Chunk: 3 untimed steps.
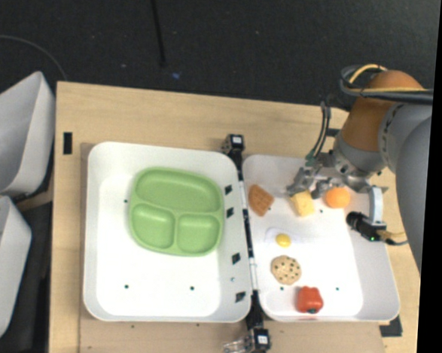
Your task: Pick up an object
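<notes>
Objects counted in right bin [371, 292]: one yellow cheese block [303, 204], one orange ball [337, 197], one brown wedge [260, 200], one yellow piece [283, 240], one cookie [285, 269], one red pepper [310, 299]. Left bin [101, 277]: one green divided plate [177, 210]. Open floor right of cookie. Gripper [310, 180] just above cheese block, near far rim; finger state unclear, no hold seen.
</notes>
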Each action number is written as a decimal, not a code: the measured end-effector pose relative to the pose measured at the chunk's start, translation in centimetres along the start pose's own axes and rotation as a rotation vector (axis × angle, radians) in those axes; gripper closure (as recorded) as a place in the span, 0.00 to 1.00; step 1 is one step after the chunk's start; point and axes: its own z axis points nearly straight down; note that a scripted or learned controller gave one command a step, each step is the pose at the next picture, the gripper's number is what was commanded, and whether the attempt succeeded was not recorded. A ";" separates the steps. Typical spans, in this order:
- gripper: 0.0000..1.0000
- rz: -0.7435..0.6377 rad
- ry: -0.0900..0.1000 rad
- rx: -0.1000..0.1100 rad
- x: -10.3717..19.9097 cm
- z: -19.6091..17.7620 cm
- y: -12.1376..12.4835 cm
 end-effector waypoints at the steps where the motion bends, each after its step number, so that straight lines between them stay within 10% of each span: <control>1: 1.00 -0.003 0.002 -0.001 0.1 -6.3 0.9; 3: 1.00 -0.004 0.003 0.004 -0.8 -13.3 0.5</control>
